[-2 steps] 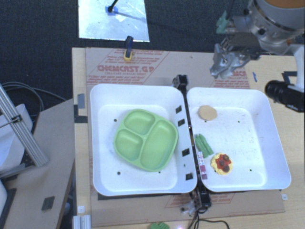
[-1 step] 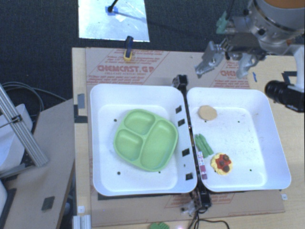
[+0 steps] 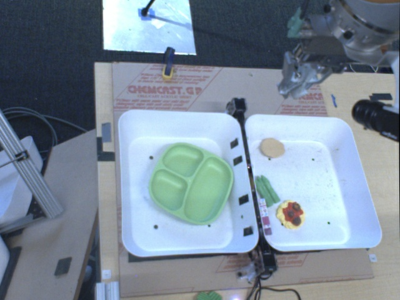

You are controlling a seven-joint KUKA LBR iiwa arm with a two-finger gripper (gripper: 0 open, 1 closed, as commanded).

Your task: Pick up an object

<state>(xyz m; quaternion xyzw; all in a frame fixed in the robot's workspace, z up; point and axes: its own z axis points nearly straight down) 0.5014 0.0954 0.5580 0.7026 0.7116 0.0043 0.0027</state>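
While the tool (image 3: 299,83) hangs apparently empty, clips (image 3: 238,161) line the bins' divide.

Green tray (image 3: 190,189); tan cookie (image 3: 272,147); yellow-red pizza (image 3: 291,214); white bins (image 3: 134,186).

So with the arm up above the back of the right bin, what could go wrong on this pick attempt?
1. The small tan round cookie-like piece, the green bean-like sticks and the yellow pizza-like piece with red spots all look low and flat, so the two-finger gripper may close above them.
2. The sticks lie near the right white bin's left wall, so a finger could strike it.
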